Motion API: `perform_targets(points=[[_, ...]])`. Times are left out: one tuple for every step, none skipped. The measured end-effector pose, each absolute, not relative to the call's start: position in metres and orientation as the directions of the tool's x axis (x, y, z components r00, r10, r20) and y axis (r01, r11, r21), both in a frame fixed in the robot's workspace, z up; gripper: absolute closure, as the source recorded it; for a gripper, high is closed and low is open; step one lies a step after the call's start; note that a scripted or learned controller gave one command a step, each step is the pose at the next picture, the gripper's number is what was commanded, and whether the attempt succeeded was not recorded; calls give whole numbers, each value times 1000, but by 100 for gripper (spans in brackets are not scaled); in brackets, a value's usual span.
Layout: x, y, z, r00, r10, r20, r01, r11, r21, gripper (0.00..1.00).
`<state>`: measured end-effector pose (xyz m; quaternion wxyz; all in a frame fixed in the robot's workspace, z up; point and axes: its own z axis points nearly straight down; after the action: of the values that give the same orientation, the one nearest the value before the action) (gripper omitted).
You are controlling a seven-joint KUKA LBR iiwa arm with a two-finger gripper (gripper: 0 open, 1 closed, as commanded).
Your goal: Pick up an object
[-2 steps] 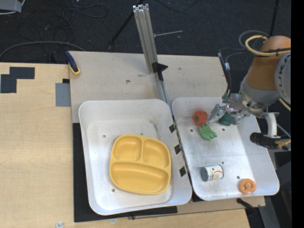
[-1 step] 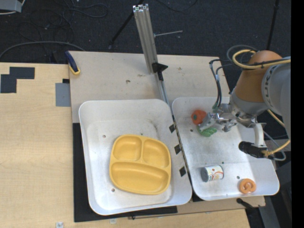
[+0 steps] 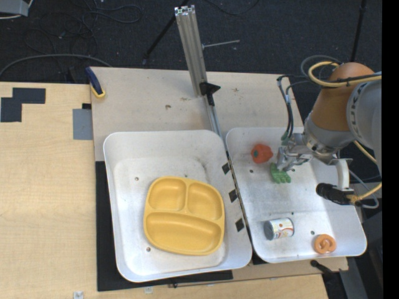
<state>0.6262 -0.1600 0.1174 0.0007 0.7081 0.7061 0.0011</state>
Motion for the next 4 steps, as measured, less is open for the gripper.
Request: perform_targets(points=[[630, -158, 181, -1, 1000, -1, 1000, 1, 4, 100], [633, -157, 224, -2, 1000, -1, 1000, 2, 3, 100], [634, -157, 266, -2, 1000, -1, 1000, 2, 3, 100], [619, -108, 271, -5, 1000, 2, 1000, 5, -3, 100]])
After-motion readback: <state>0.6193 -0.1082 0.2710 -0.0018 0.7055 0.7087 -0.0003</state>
